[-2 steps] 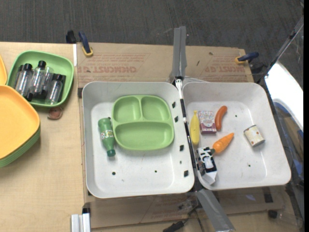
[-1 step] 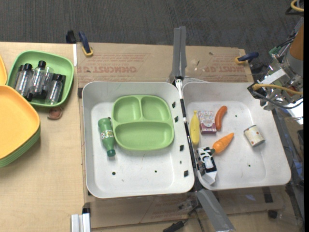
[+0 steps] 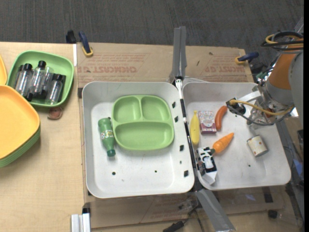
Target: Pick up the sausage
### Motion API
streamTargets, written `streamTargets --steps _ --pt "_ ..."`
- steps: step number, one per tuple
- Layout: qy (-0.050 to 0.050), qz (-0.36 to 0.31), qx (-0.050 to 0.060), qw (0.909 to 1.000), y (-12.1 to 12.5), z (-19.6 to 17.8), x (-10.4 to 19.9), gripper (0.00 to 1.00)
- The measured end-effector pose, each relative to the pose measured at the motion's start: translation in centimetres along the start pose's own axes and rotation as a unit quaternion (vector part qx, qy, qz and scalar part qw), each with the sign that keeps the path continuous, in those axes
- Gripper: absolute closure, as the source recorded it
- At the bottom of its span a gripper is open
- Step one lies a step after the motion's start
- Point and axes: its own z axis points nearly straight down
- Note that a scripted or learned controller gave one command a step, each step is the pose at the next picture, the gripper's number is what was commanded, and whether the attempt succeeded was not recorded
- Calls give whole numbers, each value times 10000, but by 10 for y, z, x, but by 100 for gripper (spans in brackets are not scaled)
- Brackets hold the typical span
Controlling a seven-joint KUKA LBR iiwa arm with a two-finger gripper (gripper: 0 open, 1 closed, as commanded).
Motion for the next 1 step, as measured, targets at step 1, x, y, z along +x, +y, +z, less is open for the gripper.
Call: streamTargets --steps 1 --pt "-4 -595 3 9982 -51 -25 2 100"
